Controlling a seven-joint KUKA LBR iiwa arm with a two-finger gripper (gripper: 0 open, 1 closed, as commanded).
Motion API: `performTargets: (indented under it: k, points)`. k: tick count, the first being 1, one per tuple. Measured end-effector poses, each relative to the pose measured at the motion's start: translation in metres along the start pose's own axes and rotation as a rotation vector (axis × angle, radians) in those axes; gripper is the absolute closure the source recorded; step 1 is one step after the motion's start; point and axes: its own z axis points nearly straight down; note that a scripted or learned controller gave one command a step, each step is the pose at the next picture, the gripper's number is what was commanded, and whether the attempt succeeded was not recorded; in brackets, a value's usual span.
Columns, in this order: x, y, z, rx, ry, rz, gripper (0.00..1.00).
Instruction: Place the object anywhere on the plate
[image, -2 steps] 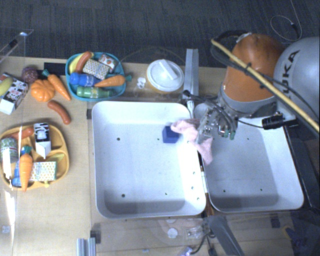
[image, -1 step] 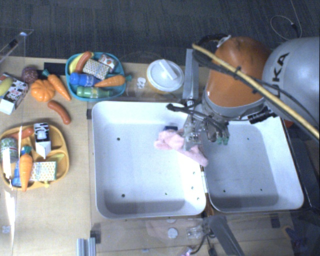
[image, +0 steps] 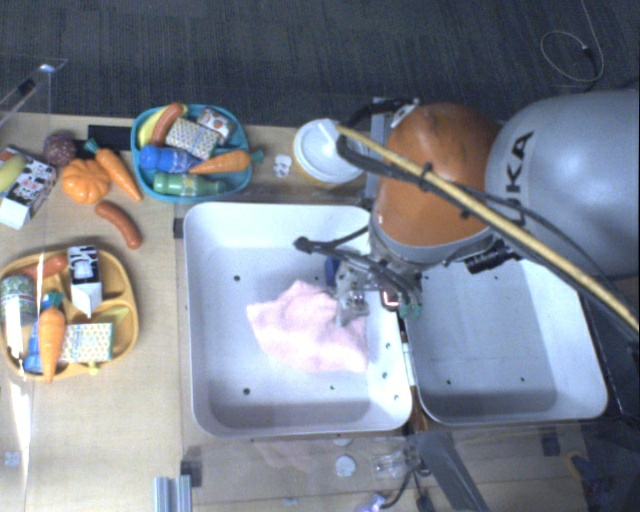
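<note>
I work in a robotics lab: two white bins (image: 205, 300) on a wooden bench (image: 100, 420), toy food bowls (image: 190, 150) at left.

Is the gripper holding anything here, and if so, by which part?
Cannot be told. The gripper sits low over the right edge of the pink cloth in the left bin, but no cloth is visibly between its jaws.

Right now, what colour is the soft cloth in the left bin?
Pale pink. The cloth shows best in the camera view, lying in the left bin under the gripper.
</note>
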Motion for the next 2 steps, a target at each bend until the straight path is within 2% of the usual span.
performTargets:
  k: [1,2]
  points:
    - [0.0243,0.0434,-0.0076,0.0,0.0,-0.001,1.0]
    - [0.0241,0.0432,-0.0079,0.0,-0.001,-0.001,0.0]
